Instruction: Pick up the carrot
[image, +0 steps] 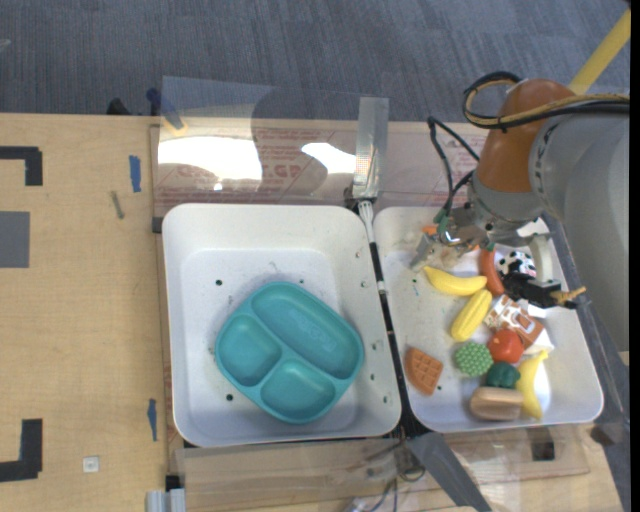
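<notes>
The carrot (487, 267) appears to be the short orange-red piece lying at the back of the right bin (580, 405), partly hidden under the arm's wrist. My gripper (447, 236) hangs low over the bin's back left part, just left of that piece and above a yellow banana (455, 281). A small orange bit (430, 230) shows beside the gripper's tip; I cannot tell what it is. The grey arm with its orange band (520, 150) covers the bin's back right corner.
More toy food fills the right bin: a yellow corn cob (470, 314), an orange waffle (423, 370), a green broccoli (472, 357), a red tomato (506, 346), a bread roll (495, 402). A teal divided plate (290, 350) lies in the left bin (190, 240).
</notes>
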